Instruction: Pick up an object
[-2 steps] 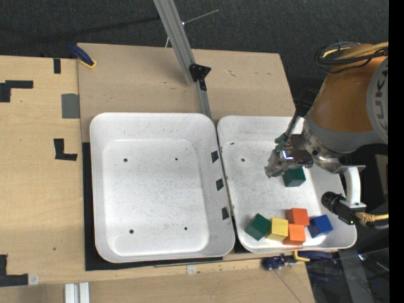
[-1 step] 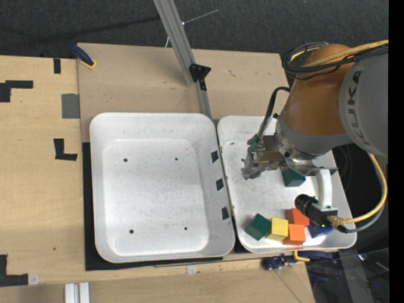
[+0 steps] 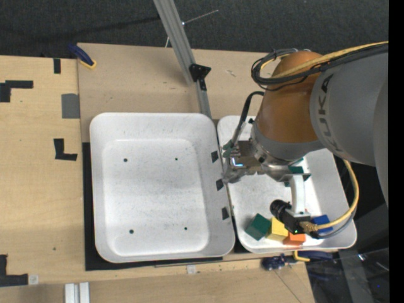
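Observation:
My gripper [image 3: 235, 163] hangs over the left side of the right bin [image 3: 334, 169], close to the wall it shares with the left bin, and the bulky wrist above covers most of it. A green block [image 3: 257, 226] lies at the front of the right bin. A yellow block [image 3: 278, 231] lies beside it, then an orange piece [image 3: 296, 237] and a blue piece [image 3: 319, 221]. A teal object [image 3: 297, 167] peeks out from under the arm. All of these lie in front of and to the right of the gripper.
The left bin [image 3: 151, 175] is directly left of the gripper. A slanted metal pole [image 3: 180, 36] runs down to the bins' back edge. The grey arm [image 3: 353, 100] covers the back of the right bin.

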`<act>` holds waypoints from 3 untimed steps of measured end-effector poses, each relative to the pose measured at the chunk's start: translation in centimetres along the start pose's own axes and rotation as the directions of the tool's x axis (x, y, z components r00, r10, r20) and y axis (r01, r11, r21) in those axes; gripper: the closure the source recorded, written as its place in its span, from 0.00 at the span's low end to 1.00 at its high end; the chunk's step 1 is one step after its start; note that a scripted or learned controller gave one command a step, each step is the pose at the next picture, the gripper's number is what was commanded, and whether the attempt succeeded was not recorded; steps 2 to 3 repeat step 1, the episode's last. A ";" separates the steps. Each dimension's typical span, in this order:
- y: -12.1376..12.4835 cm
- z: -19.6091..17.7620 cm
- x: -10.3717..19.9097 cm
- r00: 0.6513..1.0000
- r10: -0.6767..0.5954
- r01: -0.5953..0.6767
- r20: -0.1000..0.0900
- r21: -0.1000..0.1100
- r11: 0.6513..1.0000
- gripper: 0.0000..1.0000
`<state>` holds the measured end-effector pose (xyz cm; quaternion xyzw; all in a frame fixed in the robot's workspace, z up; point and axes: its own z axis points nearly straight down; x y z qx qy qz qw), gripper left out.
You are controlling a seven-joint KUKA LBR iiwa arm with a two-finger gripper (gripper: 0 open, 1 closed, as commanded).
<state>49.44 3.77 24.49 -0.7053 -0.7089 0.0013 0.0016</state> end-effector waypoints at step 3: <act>-1.1 1.2 5.8 1.000 -0.002 0.002 0.000 0.000 1.000 1.00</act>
